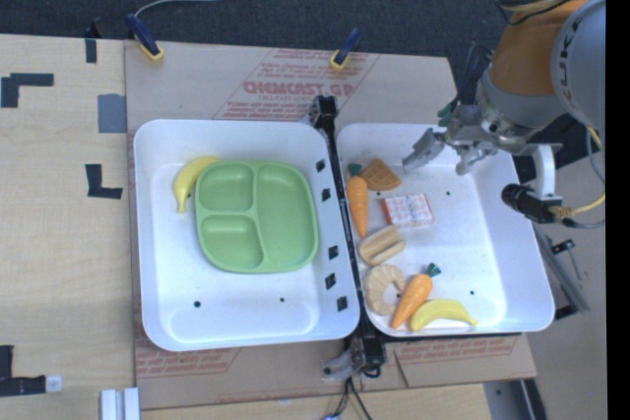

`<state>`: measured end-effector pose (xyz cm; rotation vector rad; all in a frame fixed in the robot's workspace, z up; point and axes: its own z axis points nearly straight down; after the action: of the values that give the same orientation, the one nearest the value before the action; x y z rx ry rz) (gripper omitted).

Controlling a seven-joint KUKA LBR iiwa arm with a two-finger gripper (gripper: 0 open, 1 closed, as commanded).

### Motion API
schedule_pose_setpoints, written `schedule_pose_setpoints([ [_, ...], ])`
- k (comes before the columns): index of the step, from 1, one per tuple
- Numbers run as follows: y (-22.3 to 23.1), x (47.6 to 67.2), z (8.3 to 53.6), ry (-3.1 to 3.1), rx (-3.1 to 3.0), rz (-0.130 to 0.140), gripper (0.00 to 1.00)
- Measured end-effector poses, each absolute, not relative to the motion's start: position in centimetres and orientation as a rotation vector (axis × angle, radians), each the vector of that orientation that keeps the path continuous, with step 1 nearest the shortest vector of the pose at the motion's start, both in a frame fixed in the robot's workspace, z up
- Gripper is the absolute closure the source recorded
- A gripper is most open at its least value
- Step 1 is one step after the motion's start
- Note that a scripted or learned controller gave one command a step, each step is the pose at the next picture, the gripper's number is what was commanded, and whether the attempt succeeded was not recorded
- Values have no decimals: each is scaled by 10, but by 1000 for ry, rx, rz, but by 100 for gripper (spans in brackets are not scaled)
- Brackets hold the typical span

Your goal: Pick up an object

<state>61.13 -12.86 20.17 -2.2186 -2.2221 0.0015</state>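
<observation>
At the near edge of the right bin (512,300) lies a yellow banana (442,314), and a small carrot (411,298) leans against its left end, green top pointing away. Just left of that carrot sits a pale round biscuit-like piece (381,284), with a hot dog bun (382,245) just beyond it. Farther in, a white packet with red print (408,210) lies near the bin's middle, and a longer carrot (357,205) stretches along the left wall. A brown cookie-shaped item (379,176) rests by the carrot's far end.

In the left bin (157,241), a green divided plate (257,215) takes up the centre, and a second banana (189,178) curves against its far-left corner.

Over the far part of the right bin hangs the end effector (444,155), its two fingers spread apart and grasping nothing; the left fingertip (417,154) points toward the brown cookie-shaped item, a little apart from it. The arm (536,54) reaches in from the right. Both bins stand on the table (59,241), on a sheet of cardboard (285,84).
</observation>
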Motion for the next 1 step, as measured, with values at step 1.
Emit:
schedule_pose_setpoints([
  [1,-96,632,113,-2224,-2222,-1,0],
])
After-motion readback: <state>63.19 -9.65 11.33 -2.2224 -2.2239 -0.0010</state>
